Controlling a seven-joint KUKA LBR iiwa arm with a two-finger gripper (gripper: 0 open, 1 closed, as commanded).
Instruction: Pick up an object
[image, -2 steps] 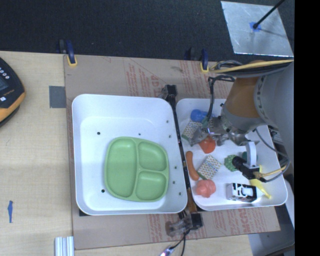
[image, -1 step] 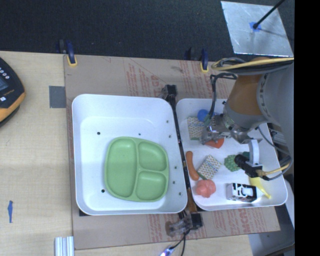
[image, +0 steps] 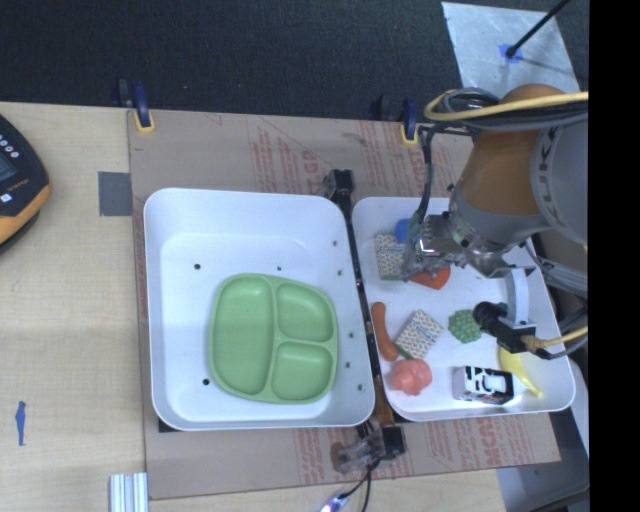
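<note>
My gripper is low over the back part of the right bin, under the grey and orange wrist. It sits between a patterned block on its left and a red object just below it. A small blue item lies behind the block. Further forward in the same bin are an orange sausage shape, a patterned cube, a green lump, a pink lump, a white and black box and a yellow banana. The arm hides part of the bin's back right.
The left bin holds a green divided plate. A black part with a white strap hangs over the right bin's right side. An orange and black device lies at the bench's far left.
</note>
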